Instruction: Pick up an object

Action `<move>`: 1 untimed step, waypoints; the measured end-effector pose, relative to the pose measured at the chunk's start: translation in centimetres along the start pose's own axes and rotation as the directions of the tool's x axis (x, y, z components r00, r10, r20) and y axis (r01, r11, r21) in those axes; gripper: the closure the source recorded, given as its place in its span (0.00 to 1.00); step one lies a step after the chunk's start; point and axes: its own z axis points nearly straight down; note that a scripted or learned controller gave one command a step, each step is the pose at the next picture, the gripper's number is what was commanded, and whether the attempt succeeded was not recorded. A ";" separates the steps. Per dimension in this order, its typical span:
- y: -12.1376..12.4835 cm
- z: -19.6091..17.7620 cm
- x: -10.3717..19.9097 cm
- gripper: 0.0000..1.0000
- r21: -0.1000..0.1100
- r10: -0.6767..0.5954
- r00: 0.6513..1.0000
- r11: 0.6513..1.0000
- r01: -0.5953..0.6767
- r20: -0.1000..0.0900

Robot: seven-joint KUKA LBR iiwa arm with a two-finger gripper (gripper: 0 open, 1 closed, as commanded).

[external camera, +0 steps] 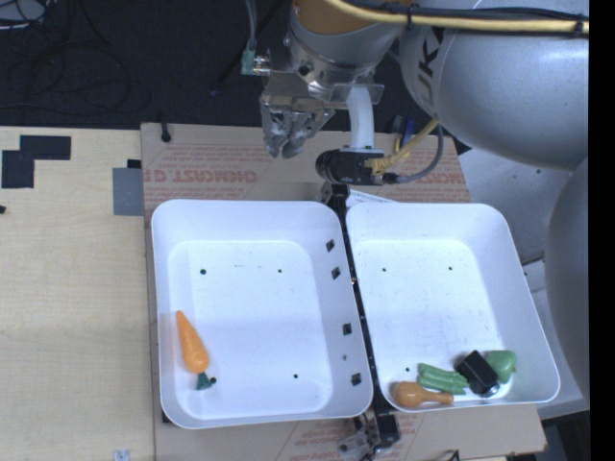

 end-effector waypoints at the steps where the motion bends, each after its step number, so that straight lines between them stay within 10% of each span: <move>1: 0.1 -6.5 -12.6 1.00 -0.018 0.007 1.000 1.000 -0.007 -0.002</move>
